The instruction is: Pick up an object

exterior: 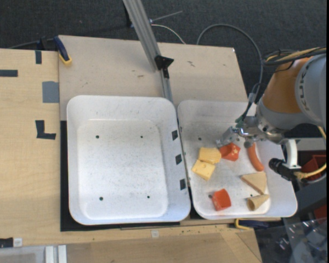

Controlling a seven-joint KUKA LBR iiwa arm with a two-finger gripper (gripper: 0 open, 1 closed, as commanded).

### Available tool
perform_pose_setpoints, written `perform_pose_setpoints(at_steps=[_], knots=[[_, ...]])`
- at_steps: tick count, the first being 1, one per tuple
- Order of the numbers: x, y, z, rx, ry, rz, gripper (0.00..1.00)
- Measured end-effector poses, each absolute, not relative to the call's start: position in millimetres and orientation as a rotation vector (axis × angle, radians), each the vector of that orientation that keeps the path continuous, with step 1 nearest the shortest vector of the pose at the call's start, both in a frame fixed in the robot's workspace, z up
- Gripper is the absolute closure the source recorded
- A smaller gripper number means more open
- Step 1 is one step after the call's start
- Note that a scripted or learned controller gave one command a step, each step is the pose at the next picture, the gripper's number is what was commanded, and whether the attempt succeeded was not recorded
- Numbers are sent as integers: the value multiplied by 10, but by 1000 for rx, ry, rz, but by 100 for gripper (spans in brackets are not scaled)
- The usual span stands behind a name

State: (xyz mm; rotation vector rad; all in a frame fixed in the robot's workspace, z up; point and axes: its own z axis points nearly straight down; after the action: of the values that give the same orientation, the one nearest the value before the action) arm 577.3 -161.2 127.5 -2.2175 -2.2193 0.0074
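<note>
Gripper low over the right bin's middle, beside a red block

The metal two-finger gripper (234, 137) hangs in the right-hand shallow white bin (208, 111); whether it is open I cannot tell; the small red plastic block (230, 152) lies just below it toward the bin's near edge, seemingly touching; an orange sausage-shaped piece (255, 156) lies alongside, its long axis running far edge to near edge; two yellow cheese-like blocks (206, 163) sit toward the bin's left edge.
</note>
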Motion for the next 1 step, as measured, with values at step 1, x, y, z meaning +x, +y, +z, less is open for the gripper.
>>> perform_pose_setpoints(at_steps=[1], knots=[[5784,-1603,1403,-2217,-2223,3,100]])
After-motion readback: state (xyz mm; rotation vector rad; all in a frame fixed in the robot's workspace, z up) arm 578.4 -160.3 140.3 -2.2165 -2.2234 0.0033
